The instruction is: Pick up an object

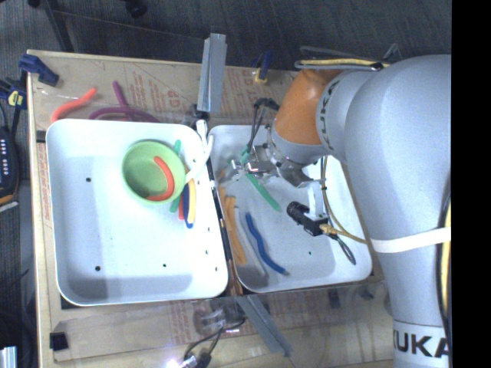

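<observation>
The gripper is low in the upper left part of the right bin. I cannot tell how its grip stands. A green stick begins near it; its long axis runs toward the lower right. Below, a blue curved strip points the same way. The left bin has a green bowl.
</observation>
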Controlling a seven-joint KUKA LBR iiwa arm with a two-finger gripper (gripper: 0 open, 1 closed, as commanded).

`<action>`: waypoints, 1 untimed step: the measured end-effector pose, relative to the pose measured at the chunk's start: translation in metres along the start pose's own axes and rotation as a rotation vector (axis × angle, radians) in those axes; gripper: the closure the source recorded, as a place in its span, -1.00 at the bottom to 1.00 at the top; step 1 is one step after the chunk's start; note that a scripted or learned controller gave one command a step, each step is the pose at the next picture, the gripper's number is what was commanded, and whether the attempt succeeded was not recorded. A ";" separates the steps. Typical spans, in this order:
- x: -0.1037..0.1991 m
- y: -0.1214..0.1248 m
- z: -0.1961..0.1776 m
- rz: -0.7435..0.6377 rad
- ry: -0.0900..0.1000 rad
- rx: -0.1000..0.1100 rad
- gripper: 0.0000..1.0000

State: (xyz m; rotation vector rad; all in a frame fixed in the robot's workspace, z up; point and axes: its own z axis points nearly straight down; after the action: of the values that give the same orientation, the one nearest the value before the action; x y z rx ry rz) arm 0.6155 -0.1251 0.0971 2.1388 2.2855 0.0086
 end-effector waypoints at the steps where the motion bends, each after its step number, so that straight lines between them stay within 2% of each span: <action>1: 0.000 -0.002 -0.009 -0.002 0.000 0.009 1.00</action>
State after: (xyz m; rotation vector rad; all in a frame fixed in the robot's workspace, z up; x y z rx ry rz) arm 0.6138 -0.1256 0.1059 2.1407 2.2923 -0.0015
